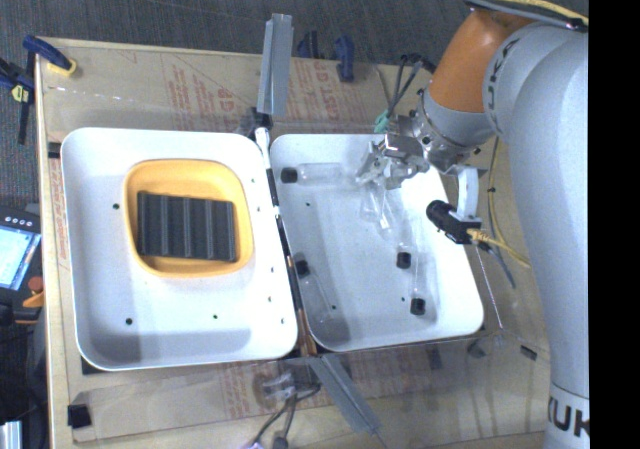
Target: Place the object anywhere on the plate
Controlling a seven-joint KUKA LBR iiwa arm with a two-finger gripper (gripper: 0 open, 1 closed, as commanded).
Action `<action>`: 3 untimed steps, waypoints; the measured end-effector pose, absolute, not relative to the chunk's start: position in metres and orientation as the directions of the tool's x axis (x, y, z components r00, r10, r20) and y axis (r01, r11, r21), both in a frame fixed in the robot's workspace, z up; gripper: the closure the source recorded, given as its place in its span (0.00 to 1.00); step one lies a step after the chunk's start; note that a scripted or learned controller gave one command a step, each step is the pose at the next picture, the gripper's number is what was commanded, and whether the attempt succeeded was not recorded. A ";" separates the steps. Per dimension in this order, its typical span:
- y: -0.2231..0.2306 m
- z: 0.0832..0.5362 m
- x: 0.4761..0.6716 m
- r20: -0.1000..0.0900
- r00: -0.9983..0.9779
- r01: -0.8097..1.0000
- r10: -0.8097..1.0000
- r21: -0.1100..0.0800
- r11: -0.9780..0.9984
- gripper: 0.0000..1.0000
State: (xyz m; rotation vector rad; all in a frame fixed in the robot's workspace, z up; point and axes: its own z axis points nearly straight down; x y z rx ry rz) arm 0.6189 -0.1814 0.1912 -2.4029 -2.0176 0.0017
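A yellow plate (146, 179) lies in the left bin (90, 297), and a dark ribbed rectangle (190, 225) covers its middle. The gripper (380, 187) hangs over the upper middle of the right bin (340, 237), well to the right of the plate. Several see-through pieces with small black ends lie in the right bin: one near its top left corner (292, 175), one below the gripper (403, 259), and one by the lower right (418, 306). Whether anything is held I cannot make out.
The grey arm with its orange band (470, 57) fills the right side. Clamps and a metal bar (275, 62) stand behind the bins. A small black piece (300, 267) sits by the right bin's left wall. Cables trail at the bench's front edge (285, 397).
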 end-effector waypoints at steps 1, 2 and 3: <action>-0.117 0.202 0.629 0.001 0.058 0.998 0.998 -0.004 -0.058 1.00; -0.040 0.219 0.610 0.001 -0.141 0.990 0.990 -0.006 0.141 1.00; -0.019 0.203 0.657 0.000 -0.408 0.913 0.913 -0.001 0.408 1.00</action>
